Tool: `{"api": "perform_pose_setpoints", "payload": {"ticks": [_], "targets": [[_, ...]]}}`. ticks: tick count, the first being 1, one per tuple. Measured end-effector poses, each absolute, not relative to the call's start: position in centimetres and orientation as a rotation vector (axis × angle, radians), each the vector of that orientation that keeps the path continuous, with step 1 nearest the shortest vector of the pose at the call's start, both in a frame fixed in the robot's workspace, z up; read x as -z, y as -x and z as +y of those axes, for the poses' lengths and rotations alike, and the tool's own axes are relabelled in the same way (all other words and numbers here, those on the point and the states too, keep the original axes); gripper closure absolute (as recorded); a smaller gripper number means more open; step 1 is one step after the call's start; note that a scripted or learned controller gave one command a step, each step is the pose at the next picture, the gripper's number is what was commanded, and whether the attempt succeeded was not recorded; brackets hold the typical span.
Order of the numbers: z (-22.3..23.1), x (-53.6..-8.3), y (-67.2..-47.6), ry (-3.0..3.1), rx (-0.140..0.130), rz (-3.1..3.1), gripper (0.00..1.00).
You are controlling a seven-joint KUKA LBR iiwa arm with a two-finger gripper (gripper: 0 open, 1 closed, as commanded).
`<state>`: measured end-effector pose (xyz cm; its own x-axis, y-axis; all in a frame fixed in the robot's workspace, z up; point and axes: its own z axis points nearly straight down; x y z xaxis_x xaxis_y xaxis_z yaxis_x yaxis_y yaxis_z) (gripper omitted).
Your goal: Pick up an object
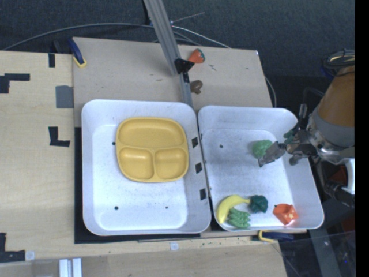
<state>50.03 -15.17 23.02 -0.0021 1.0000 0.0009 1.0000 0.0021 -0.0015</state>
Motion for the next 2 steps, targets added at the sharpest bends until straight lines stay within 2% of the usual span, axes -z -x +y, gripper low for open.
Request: {"api": "perform_pose_setpoints", "payload": {"ticks": [1,2], "targets": [[-15.2,-23.0,-50.0,2.218,-0.001,-2.223,0.0],[-15.5,-18.4,-49.3,2.217,-0.006,-2.217,0.0]]}}
